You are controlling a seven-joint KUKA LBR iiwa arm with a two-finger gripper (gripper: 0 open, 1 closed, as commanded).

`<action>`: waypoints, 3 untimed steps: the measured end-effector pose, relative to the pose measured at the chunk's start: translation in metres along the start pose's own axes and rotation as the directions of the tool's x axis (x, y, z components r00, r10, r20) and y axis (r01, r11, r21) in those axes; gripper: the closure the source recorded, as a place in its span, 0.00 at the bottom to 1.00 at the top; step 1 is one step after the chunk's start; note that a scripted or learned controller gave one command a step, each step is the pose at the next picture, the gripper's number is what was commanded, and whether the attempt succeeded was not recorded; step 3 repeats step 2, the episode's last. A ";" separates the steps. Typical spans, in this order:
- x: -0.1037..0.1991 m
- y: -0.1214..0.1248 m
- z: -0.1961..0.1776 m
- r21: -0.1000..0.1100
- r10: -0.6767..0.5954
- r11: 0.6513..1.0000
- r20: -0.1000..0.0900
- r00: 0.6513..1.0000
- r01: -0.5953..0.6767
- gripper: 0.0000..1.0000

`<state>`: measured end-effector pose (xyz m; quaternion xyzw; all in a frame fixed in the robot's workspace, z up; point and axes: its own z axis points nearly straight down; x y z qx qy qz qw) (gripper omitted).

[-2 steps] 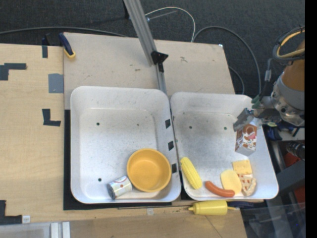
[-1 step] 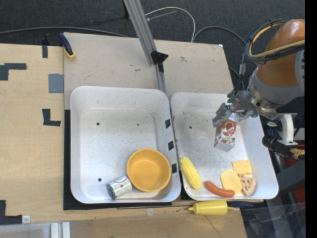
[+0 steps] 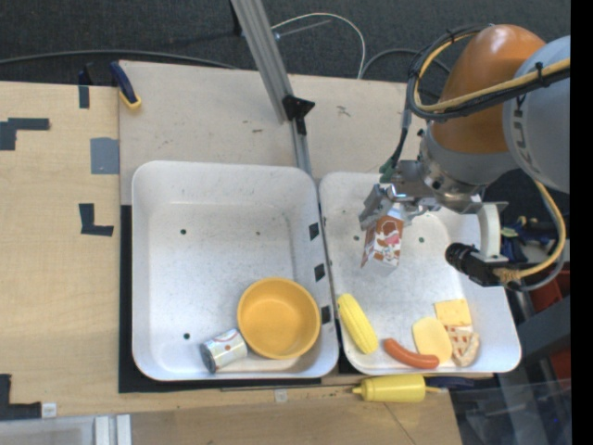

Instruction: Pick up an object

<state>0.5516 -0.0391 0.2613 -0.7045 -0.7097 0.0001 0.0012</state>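
We look first at the small white and red-brown paper carton [image 3: 384, 241]. It sits in the right white plastic bin [image 3: 347, 193], near the bin's middle, a bit toward ten o'clock. The carton leans, and its long side runs from about one o'clock at the top to seven o'clock at the bottom.

The grey two-finger claw [image 3: 393, 206] is right at the carton's top end, on its twelve o'clock side. The claw seems to touch the carton's top, but we cannot tell if its fingers are wide or pinched, and we cannot say it holds the carton. We think any lift depends on the claw being square over that top end.

Going outward, a yellow plastic corn cob [image 3: 357, 323] lies at about seven o'clock from the carton. A red plastic sausage [image 3: 409, 353] and yellow cheese slices [image 3: 443, 327] lie at five o'clock, well apart from it. In the left white plastic bin [image 3: 153, 248] we see a yellow bowl [image 3: 276, 318] and a small silver can [image 3: 223, 349].
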 end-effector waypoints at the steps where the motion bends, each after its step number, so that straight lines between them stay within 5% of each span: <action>1: 0.061 0.011 0.006 0.000 0.000 1.000 0.001 1.000 0.000 1.00; 2: 0.116 0.022 0.009 0.000 0.000 1.000 0.001 1.000 0.000 1.00; 3: 0.116 0.022 0.009 0.000 0.000 1.000 0.001 1.000 0.000 1.00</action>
